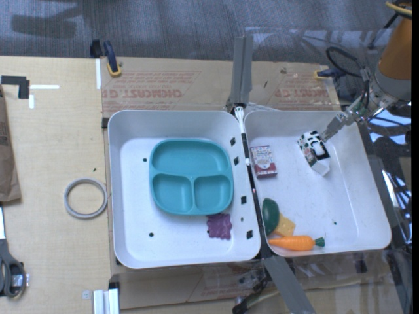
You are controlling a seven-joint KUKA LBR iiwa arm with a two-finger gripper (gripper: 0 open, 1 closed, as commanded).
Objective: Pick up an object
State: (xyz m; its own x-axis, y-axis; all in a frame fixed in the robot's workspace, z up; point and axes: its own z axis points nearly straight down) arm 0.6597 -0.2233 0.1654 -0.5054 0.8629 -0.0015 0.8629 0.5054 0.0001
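Hovering low in the right white bin [366, 175], gripper [314, 150], grip state unclear; small red-and-white carton [263, 160] nearby looks light, stiff; pinch its long sides.

Grey carpet floor [163, 12] behind light wood bench [52, 142] w/ cardboard sheet [170, 87].

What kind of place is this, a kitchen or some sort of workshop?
Most likely a robot test lab, not a kitchen: a robot arm reaches over two white bins holding toy food like a carrot, on a workbench with clamps and tape.
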